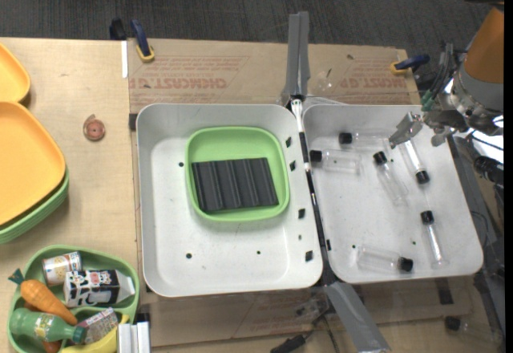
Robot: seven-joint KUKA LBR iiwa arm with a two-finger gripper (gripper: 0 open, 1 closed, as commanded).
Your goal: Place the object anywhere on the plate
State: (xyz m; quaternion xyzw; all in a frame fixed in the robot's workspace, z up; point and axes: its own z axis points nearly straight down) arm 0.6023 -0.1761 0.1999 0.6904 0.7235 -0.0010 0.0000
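Green plate in the left bin, clear vials in the right bin.

A green plate [237, 173] carrying a dark ribbed block [235, 184] was seen centred in the left bin [160, 263]. Clear black-capped vials [415, 164] were scattered across the right bin [457, 259]. At the frame's upper right, the claw [410, 128] was positioned over that bin's top edge; how far it was open could not be told.

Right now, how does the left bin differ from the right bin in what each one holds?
The left bin holds one green plate with a dark ribbed block lying on it, near its middle; the right bin holds several small clear vials with black caps, scattered and lying flat. The hand hovers over the right bin's far edge, not over the left bin. Both bins are shallow and white.
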